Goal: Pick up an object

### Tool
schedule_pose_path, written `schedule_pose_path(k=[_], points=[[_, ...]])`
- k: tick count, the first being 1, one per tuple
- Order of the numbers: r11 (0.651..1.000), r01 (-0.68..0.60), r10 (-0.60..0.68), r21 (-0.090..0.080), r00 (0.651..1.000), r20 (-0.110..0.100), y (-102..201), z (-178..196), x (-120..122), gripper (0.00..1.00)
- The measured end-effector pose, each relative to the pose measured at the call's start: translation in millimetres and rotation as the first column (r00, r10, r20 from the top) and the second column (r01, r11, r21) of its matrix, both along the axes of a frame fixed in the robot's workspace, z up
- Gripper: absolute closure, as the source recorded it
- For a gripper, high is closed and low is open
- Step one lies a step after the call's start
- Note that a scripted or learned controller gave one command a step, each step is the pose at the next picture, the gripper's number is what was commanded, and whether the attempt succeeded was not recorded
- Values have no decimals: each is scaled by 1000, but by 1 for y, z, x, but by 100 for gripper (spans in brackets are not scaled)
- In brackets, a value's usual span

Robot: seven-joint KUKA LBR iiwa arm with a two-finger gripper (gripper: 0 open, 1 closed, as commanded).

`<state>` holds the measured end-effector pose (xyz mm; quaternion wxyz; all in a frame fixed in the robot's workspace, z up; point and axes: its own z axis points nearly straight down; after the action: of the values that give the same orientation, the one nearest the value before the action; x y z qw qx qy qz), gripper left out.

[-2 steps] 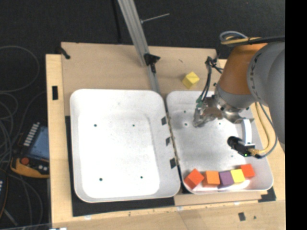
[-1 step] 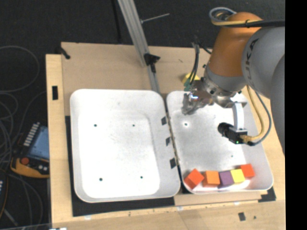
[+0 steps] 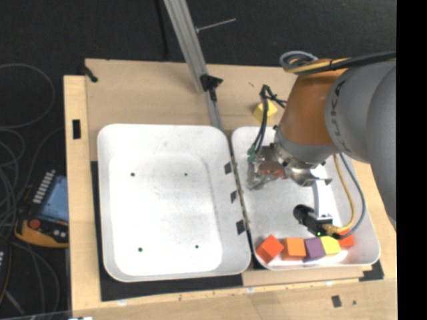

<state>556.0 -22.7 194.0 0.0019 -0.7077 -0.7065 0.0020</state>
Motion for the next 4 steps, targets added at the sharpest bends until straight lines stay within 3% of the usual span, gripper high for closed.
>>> schedule_pose_path(k=[1, 2, 3, 4], points=[[1000, -8, 8, 1, 1000, 16, 37, 170, -1, 100], [1000, -7, 7, -1, 1000, 6, 48, 148, -7, 100], [1000, -1, 1, -1, 1000, -2, 65, 1, -39, 100], [1000, -6, 6, 0, 1000, 10, 70, 3, 30, 100]])
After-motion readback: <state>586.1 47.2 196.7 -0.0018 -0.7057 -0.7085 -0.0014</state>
